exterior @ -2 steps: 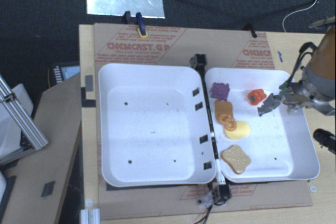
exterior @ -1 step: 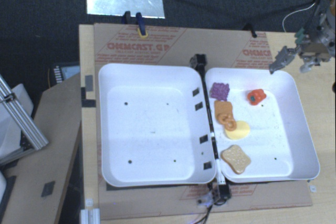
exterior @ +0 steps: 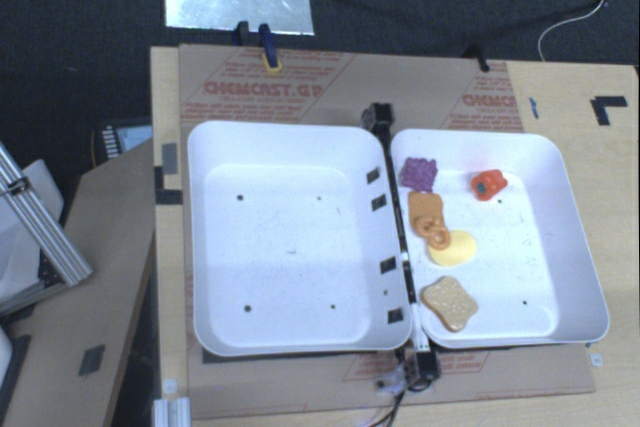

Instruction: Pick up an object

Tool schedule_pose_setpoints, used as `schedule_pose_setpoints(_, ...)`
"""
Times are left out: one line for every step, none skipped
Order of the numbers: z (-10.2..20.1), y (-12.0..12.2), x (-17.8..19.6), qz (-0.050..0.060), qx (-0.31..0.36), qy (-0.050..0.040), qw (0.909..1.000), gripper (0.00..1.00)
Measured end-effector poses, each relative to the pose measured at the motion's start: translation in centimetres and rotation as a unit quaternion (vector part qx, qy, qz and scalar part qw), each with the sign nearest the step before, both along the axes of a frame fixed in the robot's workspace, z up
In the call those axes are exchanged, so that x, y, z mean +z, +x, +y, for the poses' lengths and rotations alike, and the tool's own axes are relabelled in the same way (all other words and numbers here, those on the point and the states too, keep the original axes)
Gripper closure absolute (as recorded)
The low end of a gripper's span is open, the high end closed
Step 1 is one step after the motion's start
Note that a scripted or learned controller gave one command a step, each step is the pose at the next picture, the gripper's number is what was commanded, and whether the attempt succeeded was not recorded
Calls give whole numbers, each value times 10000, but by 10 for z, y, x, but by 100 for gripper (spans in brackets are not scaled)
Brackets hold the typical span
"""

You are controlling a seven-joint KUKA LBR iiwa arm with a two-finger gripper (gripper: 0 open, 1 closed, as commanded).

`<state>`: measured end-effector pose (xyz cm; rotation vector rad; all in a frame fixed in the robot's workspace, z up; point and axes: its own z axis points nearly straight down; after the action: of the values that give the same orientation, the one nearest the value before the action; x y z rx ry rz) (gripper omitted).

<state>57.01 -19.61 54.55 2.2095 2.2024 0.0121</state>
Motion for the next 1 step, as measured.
schedule_pose_setpoints(4,1,-10,84,31,41,10000,0)
